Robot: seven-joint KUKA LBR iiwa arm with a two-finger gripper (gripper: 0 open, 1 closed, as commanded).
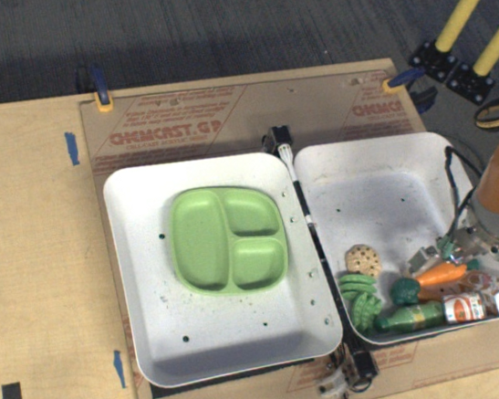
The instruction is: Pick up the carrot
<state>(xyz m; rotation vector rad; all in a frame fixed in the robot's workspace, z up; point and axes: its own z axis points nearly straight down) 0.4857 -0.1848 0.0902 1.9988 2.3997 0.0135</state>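
Cardboard covers the surface (47, 268) under two white bins; the left bin (141, 283) carries a green divided plate (227, 238). I see the carrot (441, 276) lying in the right bin (367, 186), lower right of frame, among a green bottle (411, 316) and a cookie (362, 259). My gripper (451, 253) hangs just above it; its grip I cannot tell. The carrot looks not yet lifted.
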